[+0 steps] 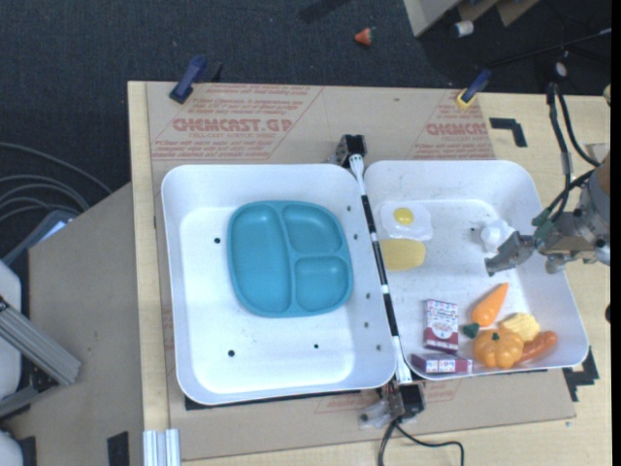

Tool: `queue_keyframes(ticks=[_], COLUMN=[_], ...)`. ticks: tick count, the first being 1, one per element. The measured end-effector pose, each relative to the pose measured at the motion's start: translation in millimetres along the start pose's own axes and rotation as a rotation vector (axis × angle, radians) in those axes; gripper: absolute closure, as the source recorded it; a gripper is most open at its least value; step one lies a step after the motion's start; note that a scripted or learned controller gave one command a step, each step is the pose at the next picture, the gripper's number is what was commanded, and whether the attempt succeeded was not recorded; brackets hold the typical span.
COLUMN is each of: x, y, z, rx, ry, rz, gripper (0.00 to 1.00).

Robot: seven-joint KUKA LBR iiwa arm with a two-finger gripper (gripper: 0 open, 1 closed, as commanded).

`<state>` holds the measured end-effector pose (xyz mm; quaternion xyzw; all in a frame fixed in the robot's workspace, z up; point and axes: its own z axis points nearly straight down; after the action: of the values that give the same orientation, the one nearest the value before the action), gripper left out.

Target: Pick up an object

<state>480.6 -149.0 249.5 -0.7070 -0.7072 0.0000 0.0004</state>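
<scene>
Now, step: an approach is judged under way; nothing is seen held by the end effector [506, 251], which hangs over the right bin [456, 178].
End effector state: cannot be told, since the tip is small and blurred.
Candidates: a carrot [490, 303] lies just below the end effector; an orange pumpkin [498, 349] and a red carton [441, 323] lie further toward the right bin's near edge; a fried egg [405, 220] sits by the divider.
Next move: a descent onto one chosen object would be called for, then closure.
Left bin [194, 260]: a blue divided plate [289, 257] is carried.
Surface: the counter [146, 212] is covered in printed cardboard.
Room: dark carpet [97, 27] is seen beyond the counter.
</scene>
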Motion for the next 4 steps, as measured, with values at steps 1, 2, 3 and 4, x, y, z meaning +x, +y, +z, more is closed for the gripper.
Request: queue_keyframes(ticks=[1, 2, 3, 4], x=[-29.5, -29.5, 48.6, 136.5], y=[-2.5, -1.3, -1.1, -1.3], z=[160.1, 149.7, 83.5, 18.6], rx=[0.002, -0.002, 0.0, 0.0], ry=[0.001, -0.001, 0.0, 0.001], rz=[0.001, 0.002, -0.002, -0.001], gripper=[0.0, 1.0, 1.0, 1.0])
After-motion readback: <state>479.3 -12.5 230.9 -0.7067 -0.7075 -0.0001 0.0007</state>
